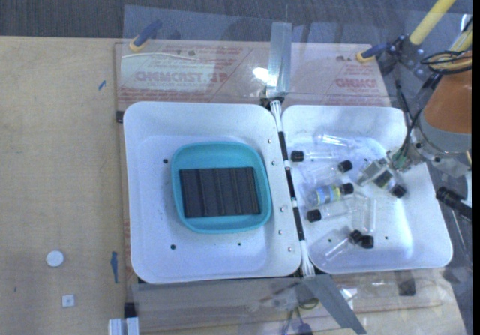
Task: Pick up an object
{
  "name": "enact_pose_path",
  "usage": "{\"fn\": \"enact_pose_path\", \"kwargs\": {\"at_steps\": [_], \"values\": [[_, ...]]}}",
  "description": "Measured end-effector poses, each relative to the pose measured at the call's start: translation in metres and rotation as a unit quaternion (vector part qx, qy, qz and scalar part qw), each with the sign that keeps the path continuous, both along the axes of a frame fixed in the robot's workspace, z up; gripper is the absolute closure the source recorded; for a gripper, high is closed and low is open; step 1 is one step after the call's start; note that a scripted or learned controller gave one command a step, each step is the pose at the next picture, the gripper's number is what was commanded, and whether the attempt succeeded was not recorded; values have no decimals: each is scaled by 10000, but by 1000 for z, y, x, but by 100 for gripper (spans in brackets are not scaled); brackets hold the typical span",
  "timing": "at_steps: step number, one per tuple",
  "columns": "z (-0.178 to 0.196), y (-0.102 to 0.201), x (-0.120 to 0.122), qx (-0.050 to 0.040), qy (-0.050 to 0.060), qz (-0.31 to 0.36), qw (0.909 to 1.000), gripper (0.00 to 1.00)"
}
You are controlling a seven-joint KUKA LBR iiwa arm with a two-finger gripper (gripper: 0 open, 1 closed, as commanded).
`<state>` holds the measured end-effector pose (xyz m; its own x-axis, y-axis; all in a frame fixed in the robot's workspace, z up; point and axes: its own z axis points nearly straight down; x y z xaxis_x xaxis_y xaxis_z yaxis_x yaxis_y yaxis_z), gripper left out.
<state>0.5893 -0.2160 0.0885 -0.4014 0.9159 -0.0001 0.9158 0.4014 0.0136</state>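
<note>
- So the gripper (381, 174) is low in the right bin (431, 247), right of centre in the frame, sitting in the middle of a scatter of clear vials (335, 191) with black caps.
- Honestly can't tell how the jaws stand. The tip is a small metallic blur and I can't see whether anything sits between the fingers.
- Nearest candidates look like the black-capped vial (397, 191) just beside the tip on its lower right, and another capped one (344, 166) to its left. Which one it's going for, no idea.
- The left bin (142, 191) holds a teal tray (219, 187) with a dark ribbed insert, well apart from the gripper.
- What could go wrong, my guess: the vials are clear, round and lying on their sides, so they could roll or squirt out sideways as the fingers close.
- They're also bunched up, so the tip could nudge a neighbour or pinch two at once.
- One vial (330, 194) has a blue-and-yellow label; the rest nearly vanish against the white plastic.
- The arm (450, 112) is cut off at the right edge of the frame, just the orange band and grey wrist poking in.
- Glare on the clear sheet (202, 71) along the top washes out the printing there.
</note>
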Motion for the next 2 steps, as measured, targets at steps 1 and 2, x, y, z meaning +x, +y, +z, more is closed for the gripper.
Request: {"fn": "enact_pose_path", "kwargs": {"at_steps": [1,2], "values": [[11,-2,0,-27,-19,-11,10000,100],[105,47,49,-30,42,-1181,9930,100]]}}
